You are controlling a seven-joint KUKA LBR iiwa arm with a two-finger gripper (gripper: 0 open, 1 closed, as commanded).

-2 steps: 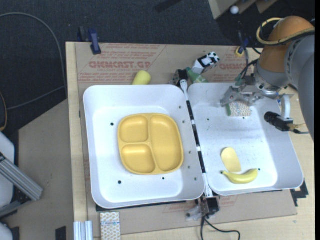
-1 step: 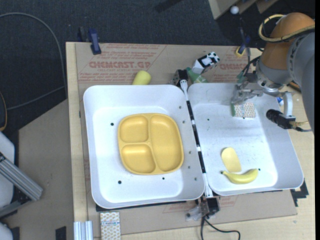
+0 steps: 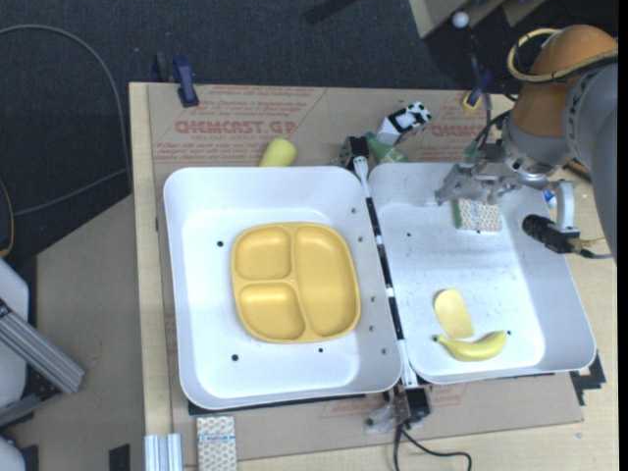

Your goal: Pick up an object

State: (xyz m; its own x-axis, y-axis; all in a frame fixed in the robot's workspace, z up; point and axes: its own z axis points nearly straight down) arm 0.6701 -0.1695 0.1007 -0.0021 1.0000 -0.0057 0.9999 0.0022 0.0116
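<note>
Nearest you, in the front of the right bin (image 3: 549,292), a yellow banana (image 3: 475,345) is lying with its long axis running left to right, its ends curling up toward the far side. Touching it just behind, a pale yellow oval piece (image 3: 452,312) is pointing roughly front to back, tilted slightly left. In the left bin (image 3: 196,263) you are looking at a yellow divided plate (image 3: 294,281), sitting flat and central.

Farther back, the gripper (image 3: 478,190) is hanging over the far part of the right bin, right above a small speckled block (image 3: 479,215) whose long axis is running about left to right. The fingers are spreading a little to either side, and nothing is sitting between them that you can make out. Whether they are touching the block is not clear.

If the block is your target, you should be centring the fingers across its short side and descending fully before closing; it looks thin, so a shallow close will likely slip off.
</note>
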